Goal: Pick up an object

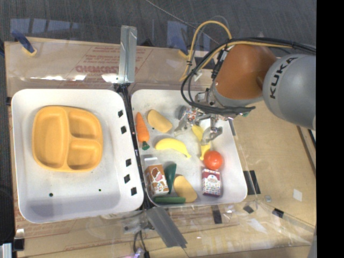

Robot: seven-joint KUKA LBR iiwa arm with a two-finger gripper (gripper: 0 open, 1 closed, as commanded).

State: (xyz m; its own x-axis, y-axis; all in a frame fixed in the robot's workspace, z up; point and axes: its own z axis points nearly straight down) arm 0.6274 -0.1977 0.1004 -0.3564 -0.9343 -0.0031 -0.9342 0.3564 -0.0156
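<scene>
The right bin (237,160) holds several toy foods: an orange carrot (142,129), a tan potato-like piece (159,121), a yellow banana (173,145), a red tomato (213,159), a red carton (212,183), a brown carton (156,179), a dark green cucumber (170,172) and a tan oval piece (184,187). My gripper (197,125) hangs low over the bin's upper middle, open, fingers spread left and right. A small yellow item (198,133) lies between or just under the fingers; I cannot tell whether they touch it.
The left bin (80,195) carries a yellow divided plate (67,138). A black divider (130,144) runs between the two bins. The arm's orange band (239,71) and cables (201,52) loom over the right bin's top right corner.
</scene>
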